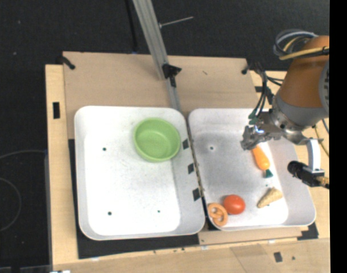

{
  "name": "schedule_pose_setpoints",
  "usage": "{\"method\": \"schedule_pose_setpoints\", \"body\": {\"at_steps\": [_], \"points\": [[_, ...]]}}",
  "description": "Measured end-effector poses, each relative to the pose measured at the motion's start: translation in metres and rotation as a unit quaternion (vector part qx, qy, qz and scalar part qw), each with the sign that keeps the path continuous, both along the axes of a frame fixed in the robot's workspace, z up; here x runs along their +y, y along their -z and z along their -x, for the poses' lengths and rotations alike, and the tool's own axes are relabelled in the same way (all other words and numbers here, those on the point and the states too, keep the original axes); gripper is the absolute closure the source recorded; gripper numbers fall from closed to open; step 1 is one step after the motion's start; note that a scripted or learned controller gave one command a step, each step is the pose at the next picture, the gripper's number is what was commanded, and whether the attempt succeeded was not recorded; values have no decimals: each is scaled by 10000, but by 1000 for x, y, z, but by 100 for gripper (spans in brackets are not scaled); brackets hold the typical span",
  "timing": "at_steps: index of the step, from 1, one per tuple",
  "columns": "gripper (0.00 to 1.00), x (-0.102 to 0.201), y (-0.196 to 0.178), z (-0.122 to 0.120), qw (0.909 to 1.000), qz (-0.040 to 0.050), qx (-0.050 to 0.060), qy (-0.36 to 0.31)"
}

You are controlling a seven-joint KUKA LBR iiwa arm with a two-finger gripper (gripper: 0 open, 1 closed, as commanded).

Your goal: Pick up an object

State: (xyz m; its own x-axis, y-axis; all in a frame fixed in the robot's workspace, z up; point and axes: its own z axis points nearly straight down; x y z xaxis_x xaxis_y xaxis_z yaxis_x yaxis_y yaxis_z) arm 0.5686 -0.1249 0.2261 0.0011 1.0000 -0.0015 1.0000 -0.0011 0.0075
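Note:
In the right bin (219,158) lie an orange carrot with a green tip (261,158), a red tomato (234,204), a brown pretzel-like piece (217,214) and a beige wedge (269,197). A green bowl (156,140) sits in the left bin (105,198) near its back right corner. My gripper (252,137) hangs over the right bin, just above and left of the carrot's upper end. Nothing shows between its tips.
A grey metal pole (153,38) slants from the back of the bench down to the divide between the bins. Cables (263,92) trail behind the arm at the right. The wooden bench edge (57,152) frames both bins.

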Motion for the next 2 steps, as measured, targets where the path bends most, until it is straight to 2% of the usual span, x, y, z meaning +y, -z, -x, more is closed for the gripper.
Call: {"method": "schedule_pose_setpoints", "body": {"at_steps": [1, 2], "points": [[100, -11, -52, -2, 10000, 5, 0, -14], [100, 33, -54, -26, 10000, -6, 21, -38]]}}
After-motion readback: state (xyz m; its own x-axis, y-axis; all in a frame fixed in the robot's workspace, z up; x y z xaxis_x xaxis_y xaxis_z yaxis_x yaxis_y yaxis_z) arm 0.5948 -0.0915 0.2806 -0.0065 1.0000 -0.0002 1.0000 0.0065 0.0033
